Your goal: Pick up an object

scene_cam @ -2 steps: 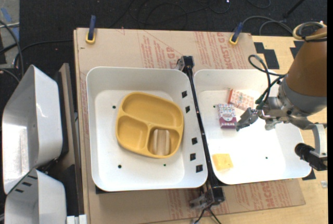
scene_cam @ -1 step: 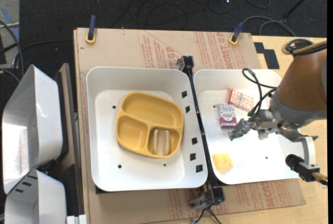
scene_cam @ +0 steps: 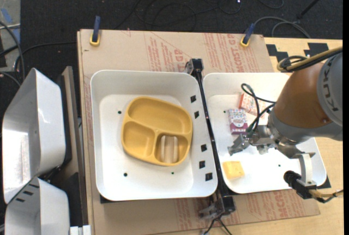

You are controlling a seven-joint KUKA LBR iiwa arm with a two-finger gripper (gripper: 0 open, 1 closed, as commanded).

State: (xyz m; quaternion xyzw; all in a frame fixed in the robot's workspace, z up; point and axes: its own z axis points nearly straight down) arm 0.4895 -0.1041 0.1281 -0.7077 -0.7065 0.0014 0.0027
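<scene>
In the right bin (scene_cam: 218, 84) there are three small things to go for: a yellow block (scene_cam: 234, 169) lying near the front, a purple packet (scene_cam: 238, 120) further back, and a red and white packet (scene_cam: 246, 101) just behind that one, close to the purple one's far end. The gripper (scene_cam: 238, 145) hangs over the bin floor between the purple packet and the yellow block, its dark metal tip pointing toward the divider. Nothing sits between its fingers that I can see, and from this angle I cannot tell whether they are apart or together. Behind it the arm (scene_cam: 305, 103) comes in from the right, the broad orange band bulking over the bin's far side, with a black cable looping off near the red and white packet. Over in the left bin (scene_cam: 103, 119) a yellow divided tray (scene_cam: 155, 129) lies flat, with a pale rounded object (scene_cam: 167, 148) in its front right compartment. Both bins rest on a cardboard sheet (scene_cam: 163, 46).
</scene>
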